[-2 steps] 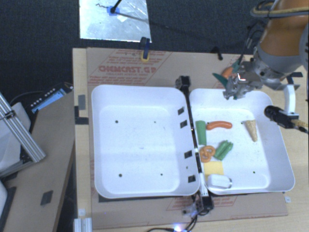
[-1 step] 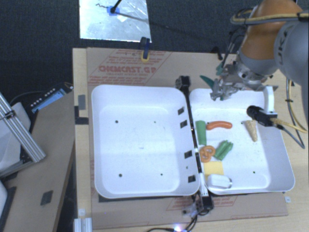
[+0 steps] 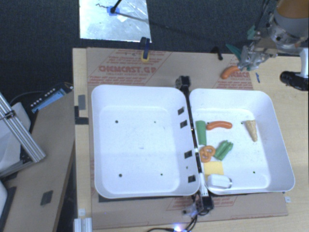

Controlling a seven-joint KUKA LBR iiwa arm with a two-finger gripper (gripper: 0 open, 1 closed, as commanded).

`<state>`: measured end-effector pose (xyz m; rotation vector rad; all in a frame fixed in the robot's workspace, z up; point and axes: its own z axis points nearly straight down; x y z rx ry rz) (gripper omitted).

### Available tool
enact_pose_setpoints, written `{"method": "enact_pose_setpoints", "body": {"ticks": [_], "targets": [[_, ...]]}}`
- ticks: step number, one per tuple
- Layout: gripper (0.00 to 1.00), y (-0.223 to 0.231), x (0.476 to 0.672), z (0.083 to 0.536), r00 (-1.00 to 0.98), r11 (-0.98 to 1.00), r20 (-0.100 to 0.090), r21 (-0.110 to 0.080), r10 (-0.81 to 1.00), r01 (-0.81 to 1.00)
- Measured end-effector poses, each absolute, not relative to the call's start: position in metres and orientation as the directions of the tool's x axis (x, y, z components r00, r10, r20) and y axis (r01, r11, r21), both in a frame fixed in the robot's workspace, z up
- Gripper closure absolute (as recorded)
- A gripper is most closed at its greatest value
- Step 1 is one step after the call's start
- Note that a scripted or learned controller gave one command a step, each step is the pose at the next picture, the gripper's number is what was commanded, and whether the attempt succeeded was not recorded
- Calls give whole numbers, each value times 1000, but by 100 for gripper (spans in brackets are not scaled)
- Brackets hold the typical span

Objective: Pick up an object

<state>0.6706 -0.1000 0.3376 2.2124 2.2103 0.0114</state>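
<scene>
From the one overhead view I log two white bins side by side on the surface (image 3: 82, 129): the left bin (image 3: 140, 93) and the right bin (image 3: 270, 110), joined along a black hinged strip (image 3: 192, 139). In the right bin I count a sausage (image 3: 219, 125) near the middle, lying crosswise; a green block (image 3: 201, 132) just left of it, against the divider; a cone (image 3: 251, 129) to the right, tip pointing toward the near side; a green pepper (image 3: 223, 150) below the sausage, tilted; an orange pretzel (image 3: 207, 152) just beside the pepper on its left; a yellow slab (image 3: 214, 167) below the pretzel, touching it or nearly so; and a white piece (image 3: 219, 181) at the near wall, hard to make out against the bin. The arm (image 3: 289, 8) comes in at the top right, orange band visible, with the pincer (image 3: 246, 65) raised beyond the far edge of the right bin, over the cardboard (image 3: 130, 66). A second sausage (image 3: 230, 72) hangs at its tips, one end between the fingers as far as I can see, so I record the pincer as closed on it. Behind the bins: a foil sheet (image 3: 113, 13) and a blue-yellow clamp (image 3: 145, 50).
</scene>
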Motion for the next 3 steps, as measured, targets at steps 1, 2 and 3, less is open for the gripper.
{"method": "enact_pose_setpoints", "body": {"ticks": [1,2,3], "targets": [[100,-123,669,400,0,0,-3,10,1000,1000],[100,-156,669,442,1,-1,-3,7,1000,1000],[100,-210,662,485,3,-3,-5,7,1000,1000]]}}
